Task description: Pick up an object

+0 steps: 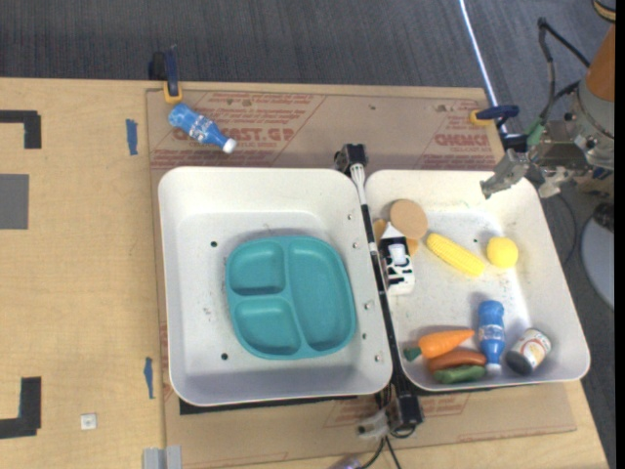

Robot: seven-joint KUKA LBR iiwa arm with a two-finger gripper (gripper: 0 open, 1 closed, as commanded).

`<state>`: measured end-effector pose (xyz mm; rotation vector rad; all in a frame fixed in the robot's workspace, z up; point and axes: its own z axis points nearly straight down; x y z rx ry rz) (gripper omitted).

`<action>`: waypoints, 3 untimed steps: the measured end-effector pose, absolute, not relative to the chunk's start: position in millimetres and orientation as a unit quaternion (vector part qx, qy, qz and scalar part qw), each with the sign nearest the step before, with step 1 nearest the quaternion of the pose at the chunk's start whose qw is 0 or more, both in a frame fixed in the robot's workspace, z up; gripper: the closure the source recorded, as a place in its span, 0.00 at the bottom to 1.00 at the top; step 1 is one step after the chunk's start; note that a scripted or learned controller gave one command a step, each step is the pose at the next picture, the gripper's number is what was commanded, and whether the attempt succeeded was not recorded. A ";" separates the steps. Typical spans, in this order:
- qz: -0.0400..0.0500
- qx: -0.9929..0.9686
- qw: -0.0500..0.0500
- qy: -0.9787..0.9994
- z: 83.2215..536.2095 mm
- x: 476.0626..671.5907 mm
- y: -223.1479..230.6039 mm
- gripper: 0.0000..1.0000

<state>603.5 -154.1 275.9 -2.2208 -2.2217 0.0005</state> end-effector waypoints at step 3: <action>-0.002 -0.631 -0.004 -0.776 96.5 481.6 -179.5 1.00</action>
